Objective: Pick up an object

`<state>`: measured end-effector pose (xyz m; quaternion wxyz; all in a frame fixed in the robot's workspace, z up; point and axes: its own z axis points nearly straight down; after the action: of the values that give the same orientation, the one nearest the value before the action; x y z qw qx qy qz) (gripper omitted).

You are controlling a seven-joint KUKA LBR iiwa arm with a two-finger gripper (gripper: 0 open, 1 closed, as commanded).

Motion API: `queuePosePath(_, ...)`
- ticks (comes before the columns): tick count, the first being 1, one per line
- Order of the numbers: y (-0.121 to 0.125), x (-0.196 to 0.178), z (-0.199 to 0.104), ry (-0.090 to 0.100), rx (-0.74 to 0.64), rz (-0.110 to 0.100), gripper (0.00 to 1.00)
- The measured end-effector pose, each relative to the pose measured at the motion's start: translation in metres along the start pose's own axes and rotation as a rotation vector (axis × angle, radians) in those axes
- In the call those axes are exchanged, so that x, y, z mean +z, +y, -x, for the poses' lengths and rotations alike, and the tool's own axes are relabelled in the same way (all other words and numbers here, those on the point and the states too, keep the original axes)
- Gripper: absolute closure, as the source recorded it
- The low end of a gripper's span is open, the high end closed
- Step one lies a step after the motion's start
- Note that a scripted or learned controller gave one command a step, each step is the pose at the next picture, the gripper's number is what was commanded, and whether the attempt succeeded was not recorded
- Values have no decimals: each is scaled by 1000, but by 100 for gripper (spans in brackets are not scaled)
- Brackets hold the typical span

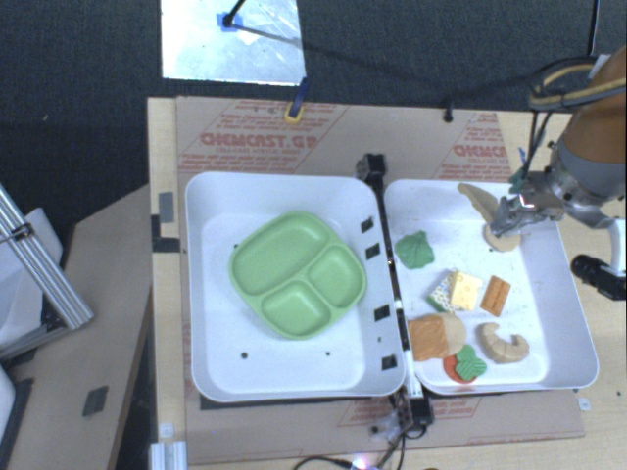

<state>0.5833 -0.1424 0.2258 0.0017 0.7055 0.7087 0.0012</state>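
End effector sits over far right corner of the right bin, low by a tan round piece & a beige curved piece; can't tell if it's open, closed or gripping anything. Arm comes in from the right w/ orange band above wrist.

Other items in right bin: green leafy piece near the divider, yellow cheese wedge mid-bin, orange-brown block just right of it. Near edge: orange slab touching a tan disc, red piece w/ green bit on top, tan croissant-like piece.

Left bin holds a green 3-compartment plate, tilted diagonally.

Brown sheet under the bins on the table reads "CHEMCAST", repeated; rest of print too small. Yellow clip at far edge. Shiny foil square farther back on dark floor.
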Motion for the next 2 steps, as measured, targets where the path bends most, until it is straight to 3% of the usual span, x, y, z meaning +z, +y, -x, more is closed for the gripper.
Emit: queuePosePath(2, 32, -8, -117, 3, -7, -1, 100)
